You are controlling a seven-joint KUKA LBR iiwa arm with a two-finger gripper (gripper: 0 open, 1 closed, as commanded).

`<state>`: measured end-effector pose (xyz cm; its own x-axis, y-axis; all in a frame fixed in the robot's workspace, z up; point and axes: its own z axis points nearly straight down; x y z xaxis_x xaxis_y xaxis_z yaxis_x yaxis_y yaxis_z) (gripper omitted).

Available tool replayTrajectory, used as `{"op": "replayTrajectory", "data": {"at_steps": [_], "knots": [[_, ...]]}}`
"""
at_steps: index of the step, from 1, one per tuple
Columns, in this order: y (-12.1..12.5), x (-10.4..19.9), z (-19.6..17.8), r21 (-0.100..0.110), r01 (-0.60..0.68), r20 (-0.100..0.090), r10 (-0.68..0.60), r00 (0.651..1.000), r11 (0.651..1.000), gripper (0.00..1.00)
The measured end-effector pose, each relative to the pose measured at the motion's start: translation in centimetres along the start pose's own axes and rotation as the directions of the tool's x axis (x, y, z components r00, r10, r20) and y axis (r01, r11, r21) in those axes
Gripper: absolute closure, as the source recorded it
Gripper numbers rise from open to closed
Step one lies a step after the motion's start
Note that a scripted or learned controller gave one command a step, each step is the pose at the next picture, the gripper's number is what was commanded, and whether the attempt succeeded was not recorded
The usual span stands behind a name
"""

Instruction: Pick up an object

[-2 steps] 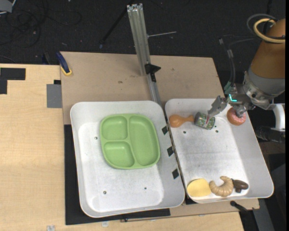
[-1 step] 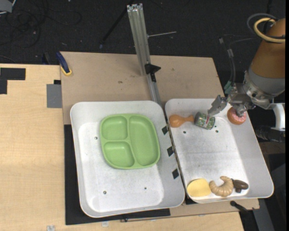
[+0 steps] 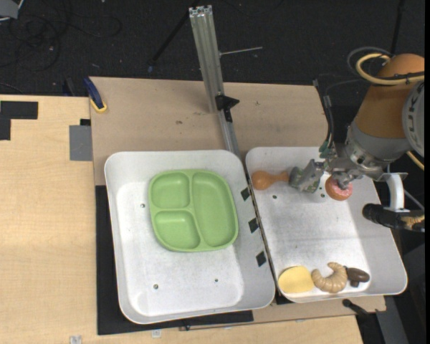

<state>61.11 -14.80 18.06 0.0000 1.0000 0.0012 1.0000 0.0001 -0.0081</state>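
Observation:
My gripper hangs low over the upper part of the right bin. Just to its left lies an orange object with a round head and a thin stem that points toward the gripper; I cannot tell whether they touch. A small pink-red round object sits right beside the gripper on its right, partly under the wrist. In the bin's near corner lie a yellow round piece, a tan curled piece and a dark brown piece.
The left bin holds a green divided plate. A metal post rises behind the two bins. Black clips sit along the wall between the bins. A white-and-black fitting stands at the right bin's right edge.

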Motion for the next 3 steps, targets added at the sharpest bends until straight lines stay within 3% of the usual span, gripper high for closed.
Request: {"op": "replayTrajectory", "data": {"at_steps": [1, 2, 3], "knots": [[-0.1, 0.5, 6.3, -0.002, 0.000, 0.000, 0.000, 1.000, 1.000, 0.00], [0.2, 0.6, 9.0, -0.012, 0.000, 0.002, 0.000, 1.000, 1.000, 0.00], [0.4, 0.1, 7.5, -0.023, -0.002, 0.014, 0.002, 1.000, 1.000, 1.00]]}}
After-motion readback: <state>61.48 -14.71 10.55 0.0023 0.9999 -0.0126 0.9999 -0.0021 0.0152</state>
